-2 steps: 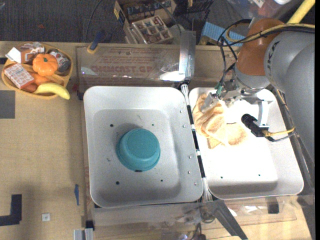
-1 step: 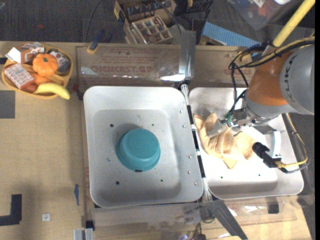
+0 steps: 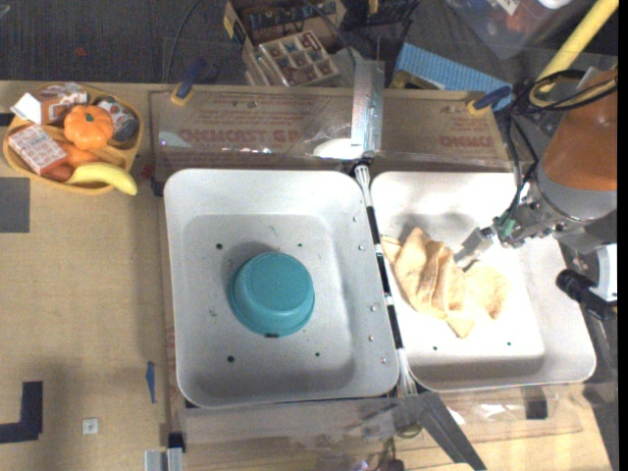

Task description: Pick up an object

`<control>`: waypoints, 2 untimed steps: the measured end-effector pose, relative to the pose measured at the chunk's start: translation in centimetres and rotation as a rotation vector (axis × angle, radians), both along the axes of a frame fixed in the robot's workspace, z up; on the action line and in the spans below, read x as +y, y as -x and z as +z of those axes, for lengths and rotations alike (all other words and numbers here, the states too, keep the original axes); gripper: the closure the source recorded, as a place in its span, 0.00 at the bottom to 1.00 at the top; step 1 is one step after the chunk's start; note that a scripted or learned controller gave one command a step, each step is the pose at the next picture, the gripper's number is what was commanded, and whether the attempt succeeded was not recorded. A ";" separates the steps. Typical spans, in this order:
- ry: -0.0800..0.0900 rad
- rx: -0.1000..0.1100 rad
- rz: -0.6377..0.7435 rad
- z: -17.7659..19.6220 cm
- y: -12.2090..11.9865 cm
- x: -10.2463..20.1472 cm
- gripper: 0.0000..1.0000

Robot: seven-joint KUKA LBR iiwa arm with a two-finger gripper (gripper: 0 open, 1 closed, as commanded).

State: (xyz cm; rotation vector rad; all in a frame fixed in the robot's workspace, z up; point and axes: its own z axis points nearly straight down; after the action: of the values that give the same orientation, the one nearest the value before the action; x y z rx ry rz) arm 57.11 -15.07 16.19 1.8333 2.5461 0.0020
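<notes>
A crumpled tan cloth point(image 3: 442, 281) lies in the right bin point(image 3: 549, 361), towards its left side. The gripper point(image 3: 469, 253) reaches in from the right and hangs low over the cloth's upper right edge, its tip right at the fabric. A teal bowl point(image 3: 274, 291) rests upside down in the middle of the left bin point(image 3: 196, 214). The grey arm with its orange band point(image 3: 584, 155) stands over the right bin's far right corner.
A plate of toy fruit and small boxes point(image 3: 71, 137) sits at the bench's far left. Cardboard panels point(image 3: 255, 130) line the back of both bins. Cables and crates crowd the floor behind.
</notes>
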 end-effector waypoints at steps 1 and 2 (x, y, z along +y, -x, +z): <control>0.000 -0.008 -0.031 -6.9 3.4 -4.2 0.00; -0.001 -0.014 -0.037 -5.8 3.4 -4.4 1.00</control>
State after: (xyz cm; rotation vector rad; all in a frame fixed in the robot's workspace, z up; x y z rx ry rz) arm 53.76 -19.48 10.42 1.8731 2.5038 0.0154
